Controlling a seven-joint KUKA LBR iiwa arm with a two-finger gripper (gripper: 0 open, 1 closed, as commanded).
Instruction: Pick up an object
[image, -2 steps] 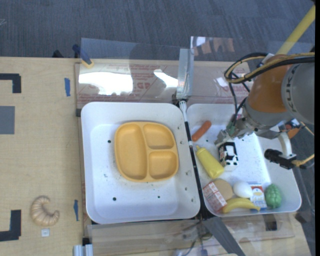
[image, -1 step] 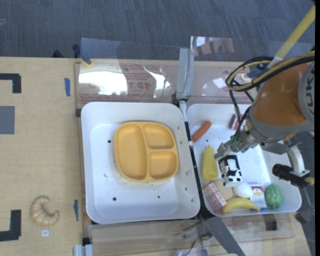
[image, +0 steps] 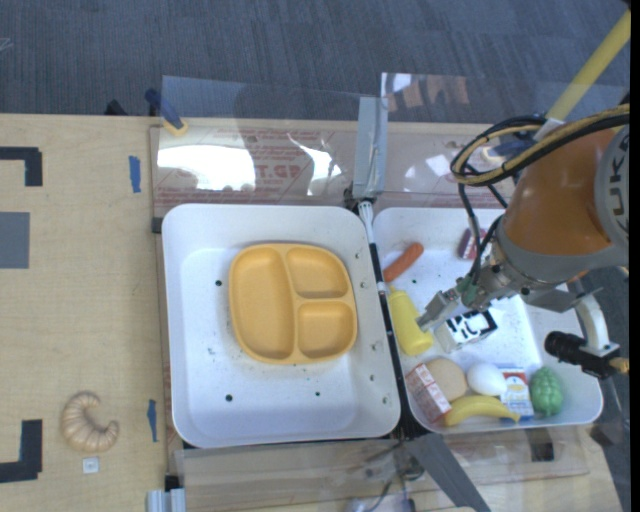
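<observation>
Grey arm (image: 560, 262) with a broad orange band, black-and-yellow cables looping above.

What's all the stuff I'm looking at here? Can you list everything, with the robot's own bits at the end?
bins: two, white, side by side on the bench
divided plate: one, yellow, in the left bin
carrot: one, orange, top of the right bin
yellow block: one, yellow, right bin's left side
sandwich: one, tan, right bin's near edge
banana: one, yellow, beside the sandwich
egg: one, white, above the banana
broccoli: one, green, near right corner
croissant: one, tan, on the bench at left
arm: one, grey and orange, over the right bin
gripper: one, above the right bin
</observation>
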